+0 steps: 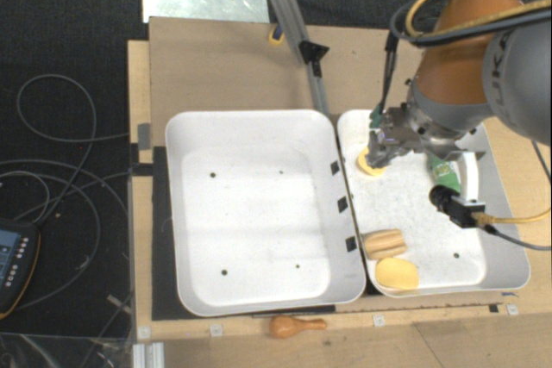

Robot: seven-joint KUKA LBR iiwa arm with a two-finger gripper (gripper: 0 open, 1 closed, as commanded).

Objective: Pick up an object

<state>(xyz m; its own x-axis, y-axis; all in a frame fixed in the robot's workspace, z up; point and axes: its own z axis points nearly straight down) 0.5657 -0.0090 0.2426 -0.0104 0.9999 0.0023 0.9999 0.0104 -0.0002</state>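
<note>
Right white bin (504, 271) on bench, end effector (379, 152) directly over yellow disc (373, 167), touching it, finger state indiscernible

We can't see all of the yellow thing (373, 167) under the gripper (380, 152), which hides its top.

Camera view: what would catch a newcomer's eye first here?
The grey arm with its orange band dominates the upper right, its gripper down in the right bin at a pale yellow piece near the bin's far left corner. Near the same bin's front edge lie a tan roll and a yellow lump. A small wooden pear-shaped thing sits outside, before the left bin.
</note>
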